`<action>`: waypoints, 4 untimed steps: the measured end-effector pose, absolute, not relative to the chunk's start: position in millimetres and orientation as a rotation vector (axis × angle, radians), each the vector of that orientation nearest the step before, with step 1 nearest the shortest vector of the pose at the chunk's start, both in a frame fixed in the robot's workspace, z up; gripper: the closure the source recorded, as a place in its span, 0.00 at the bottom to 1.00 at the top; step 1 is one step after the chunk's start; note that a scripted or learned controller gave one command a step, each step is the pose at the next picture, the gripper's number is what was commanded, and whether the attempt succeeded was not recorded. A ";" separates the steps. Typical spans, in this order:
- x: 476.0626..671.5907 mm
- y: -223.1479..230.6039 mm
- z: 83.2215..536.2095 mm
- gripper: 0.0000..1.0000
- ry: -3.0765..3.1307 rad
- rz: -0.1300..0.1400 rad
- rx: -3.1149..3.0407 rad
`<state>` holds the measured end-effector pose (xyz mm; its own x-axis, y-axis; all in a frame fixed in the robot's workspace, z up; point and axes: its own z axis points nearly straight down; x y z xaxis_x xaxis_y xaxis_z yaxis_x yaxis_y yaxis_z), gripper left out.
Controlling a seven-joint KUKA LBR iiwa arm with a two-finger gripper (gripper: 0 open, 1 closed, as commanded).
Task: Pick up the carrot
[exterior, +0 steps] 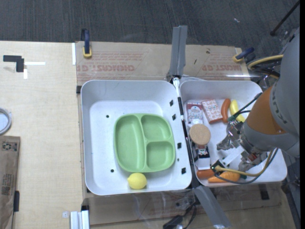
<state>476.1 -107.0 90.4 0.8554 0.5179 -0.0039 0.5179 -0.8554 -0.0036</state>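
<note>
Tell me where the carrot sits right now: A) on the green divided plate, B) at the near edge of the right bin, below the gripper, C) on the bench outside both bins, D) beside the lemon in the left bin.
B: the carrot lies along the right bin's near edge, just below the gripper.

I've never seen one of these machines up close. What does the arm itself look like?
The thick, rounded grey arm carries a broad orange band above its wrist. Below that sits a cluster of silvery metal parts, the pincer. A yellow cable runs beside the arm's upper part, and thin black and yellow wires loop around the pincer.
</note>
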 end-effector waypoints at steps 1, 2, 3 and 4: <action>476.1 -107.0 90.4 0.00 -0.843 0.008 -3.024; 475.3 -107.4 98.4 1.00 -0.845 0.014 -3.021; 477.5 -59.0 190.7 1.00 -0.321 0.006 -3.125; 480.7 -11.4 203.6 1.00 -0.321 0.007 -3.126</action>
